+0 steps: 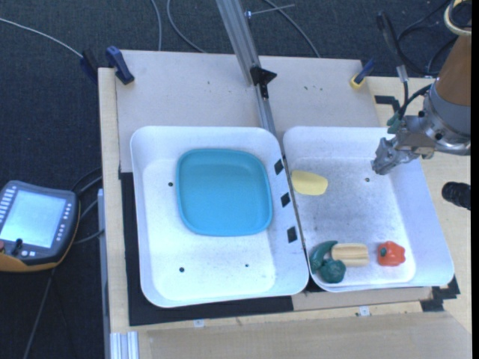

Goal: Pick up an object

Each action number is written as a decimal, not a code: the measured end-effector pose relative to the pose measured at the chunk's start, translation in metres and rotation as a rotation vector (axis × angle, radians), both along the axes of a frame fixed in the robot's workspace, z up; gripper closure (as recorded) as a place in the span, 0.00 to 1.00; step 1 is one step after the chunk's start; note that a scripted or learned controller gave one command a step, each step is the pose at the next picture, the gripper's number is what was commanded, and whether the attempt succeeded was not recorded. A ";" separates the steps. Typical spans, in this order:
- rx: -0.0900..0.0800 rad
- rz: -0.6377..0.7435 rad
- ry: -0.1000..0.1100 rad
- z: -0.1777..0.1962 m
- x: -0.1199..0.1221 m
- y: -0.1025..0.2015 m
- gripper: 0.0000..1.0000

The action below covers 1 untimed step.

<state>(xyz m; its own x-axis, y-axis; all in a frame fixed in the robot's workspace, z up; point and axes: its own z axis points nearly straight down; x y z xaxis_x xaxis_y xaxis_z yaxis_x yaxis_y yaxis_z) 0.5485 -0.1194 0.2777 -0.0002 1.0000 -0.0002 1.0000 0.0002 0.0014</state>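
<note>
Two white bins on tabletop (pixel 187 81); pincer (pixel 384 161) hangs over right bin (pixel 430 223), upper right. Its state: cannot tell. Red pepper (pixel 390 253) lower right.

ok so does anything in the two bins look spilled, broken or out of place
Nothing stands out. The square teal plate lies flat in the left white bin. In the right white bin, the yellow piece, green vegetable, tan block and red pepper look intact.
</note>
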 end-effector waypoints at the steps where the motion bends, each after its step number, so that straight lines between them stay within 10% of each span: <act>1: 0.001 0.004 0.002 -0.015 0.010 0.045 1.00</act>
